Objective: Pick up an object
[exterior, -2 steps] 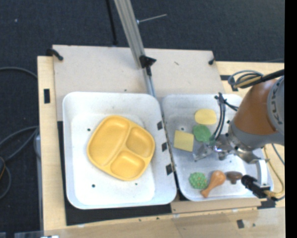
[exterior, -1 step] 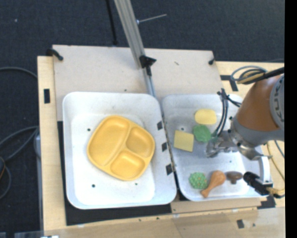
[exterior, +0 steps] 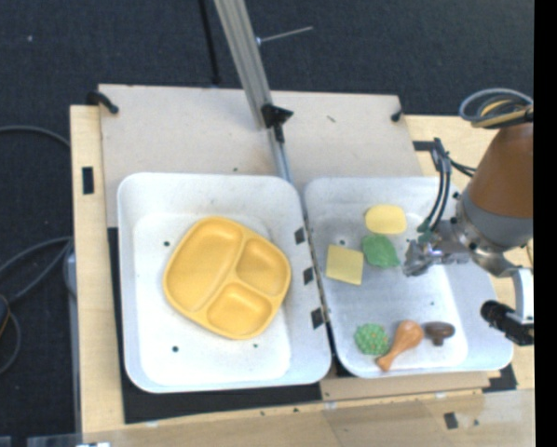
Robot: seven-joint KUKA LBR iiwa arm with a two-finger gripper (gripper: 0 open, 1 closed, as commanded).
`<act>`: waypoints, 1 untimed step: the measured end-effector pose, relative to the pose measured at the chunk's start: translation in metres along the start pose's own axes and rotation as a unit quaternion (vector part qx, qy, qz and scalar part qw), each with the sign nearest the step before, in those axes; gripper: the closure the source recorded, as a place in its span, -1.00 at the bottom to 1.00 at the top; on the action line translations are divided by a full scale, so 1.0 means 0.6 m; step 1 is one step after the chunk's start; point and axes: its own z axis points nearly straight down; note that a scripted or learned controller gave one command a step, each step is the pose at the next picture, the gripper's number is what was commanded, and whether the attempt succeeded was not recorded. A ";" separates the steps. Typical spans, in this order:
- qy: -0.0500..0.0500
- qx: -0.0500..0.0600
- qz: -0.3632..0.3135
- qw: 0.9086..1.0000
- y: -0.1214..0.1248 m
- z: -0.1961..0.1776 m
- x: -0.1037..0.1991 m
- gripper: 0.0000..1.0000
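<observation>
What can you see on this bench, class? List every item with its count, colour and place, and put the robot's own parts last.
Bins: two, white, side by side on the bench.
Divided plate: one, yellow, three compartments, in the left bin.
Rounded piece: one, yellow, upper part of the right bin.
Leafy piece: one, green, just below the rounded piece.
Square slice: one, pale yellow, left of the leafy piece.
Knobbly piece: one, green, lower part of the right bin.
Drumstick: one, orange-tan, beside the knobbly piece.
Small lump: one, dark brown, at the drumstick's right end.
Metal pole: one, silver, slanting in from the top.
Arm: one, grey with orange band, reaching from the right.
Pincer: one, dark, low over the right bin beside the leafy piece.
</observation>
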 end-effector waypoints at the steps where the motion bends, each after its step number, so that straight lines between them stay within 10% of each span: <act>1: 0.000 0.001 0.000 1.000 0.004 -0.062 -0.002 1.00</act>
